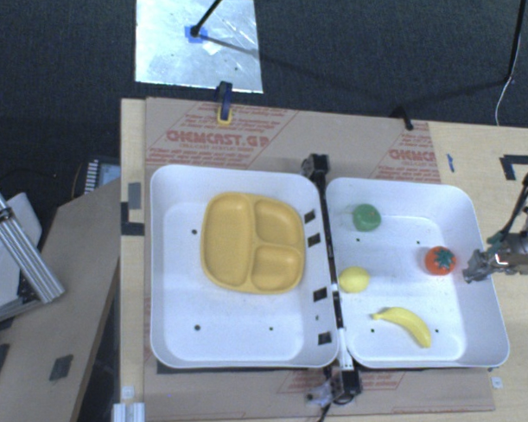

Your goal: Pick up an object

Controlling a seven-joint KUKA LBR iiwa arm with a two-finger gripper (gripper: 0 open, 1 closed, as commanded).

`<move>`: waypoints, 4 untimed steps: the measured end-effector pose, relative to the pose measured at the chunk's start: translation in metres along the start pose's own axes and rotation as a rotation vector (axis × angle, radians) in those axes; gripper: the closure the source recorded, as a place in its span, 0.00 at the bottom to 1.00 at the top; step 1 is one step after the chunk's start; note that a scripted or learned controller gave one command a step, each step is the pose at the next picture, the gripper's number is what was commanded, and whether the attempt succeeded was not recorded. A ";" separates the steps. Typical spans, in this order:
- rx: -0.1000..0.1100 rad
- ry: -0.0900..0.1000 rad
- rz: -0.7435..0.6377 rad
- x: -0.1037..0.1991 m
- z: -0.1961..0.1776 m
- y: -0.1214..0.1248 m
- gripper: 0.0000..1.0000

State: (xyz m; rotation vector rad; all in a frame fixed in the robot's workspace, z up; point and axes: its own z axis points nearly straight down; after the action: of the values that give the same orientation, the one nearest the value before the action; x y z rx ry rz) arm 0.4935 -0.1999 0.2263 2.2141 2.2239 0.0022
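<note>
Camera view: gripper hovers at the right bin's right rim, tomato just to its left; finger spread apparently too blurred to tell.

Tray left bin, banana right

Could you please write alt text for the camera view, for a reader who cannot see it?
Two shallow white bins sit side by side: the left bin holds a yellow divided plastic plate, and the right bin holds a green round toy, a red-orange toy tomato, a yellow toy lemon and a yellow toy banana. The grey gripper sits at the right bin's right edge, beside the tomato.
</note>
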 end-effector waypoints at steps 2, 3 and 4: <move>0.001 0.004 -0.007 0.105 -0.005 0.026 1.00; 0.001 0.004 -0.006 0.155 -0.014 0.043 1.00; 0.002 0.003 -0.005 0.205 -0.001 0.058 1.00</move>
State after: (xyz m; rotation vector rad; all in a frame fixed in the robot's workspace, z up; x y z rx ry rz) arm 0.5511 0.0051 0.2273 2.2106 2.2324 0.0038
